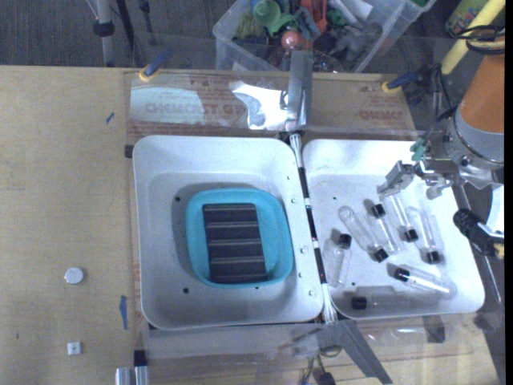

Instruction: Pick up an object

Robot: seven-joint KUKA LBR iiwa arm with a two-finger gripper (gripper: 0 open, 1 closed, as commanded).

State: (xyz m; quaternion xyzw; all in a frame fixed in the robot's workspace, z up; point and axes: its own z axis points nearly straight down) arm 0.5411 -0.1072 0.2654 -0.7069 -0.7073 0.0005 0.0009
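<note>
Several clear plastic tubes with black caps [405, 220] lie scattered on the floor of the right white bin [321, 167]. One long tube [422, 279] lies near that bin's front edge, and a loose black cap [358, 301] sits at the front. My gripper [415, 181] hangs over the bin's back right part, just above the tubes. Its two grey fingers [394, 180] stand apart, open, with nothing between them. The arm's orange band [485, 95] rises at the right edge.
The left white bin [152, 175] holds a blue tray [196, 239] with a dark ridged insert. Foil scrap [260, 107] lies on the cardboard behind the bins. A clear box of toys [321, 14] stands beyond. A small white disc [74, 276] lies on the bench at left.
</note>
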